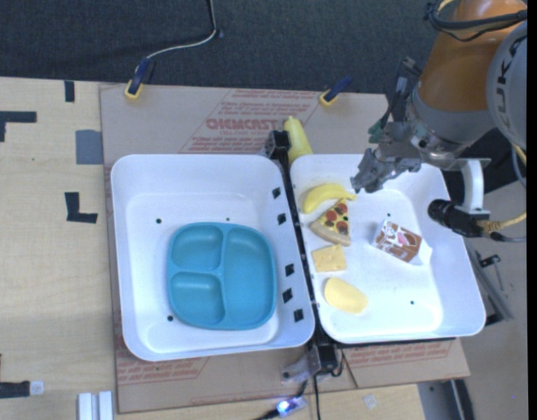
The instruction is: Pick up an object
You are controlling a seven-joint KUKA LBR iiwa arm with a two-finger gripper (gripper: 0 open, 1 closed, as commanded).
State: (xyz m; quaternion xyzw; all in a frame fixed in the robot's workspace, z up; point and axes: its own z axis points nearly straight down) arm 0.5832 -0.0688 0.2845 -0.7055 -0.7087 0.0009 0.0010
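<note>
The gripper (366, 179), finger state unclear, hovers just right of the banana (323, 196), whose length runs left-right.

A blue divided plate (222, 275) lies in the left bin (133, 191); a black cable (207, 7), perhaps, trails behind.
</note>
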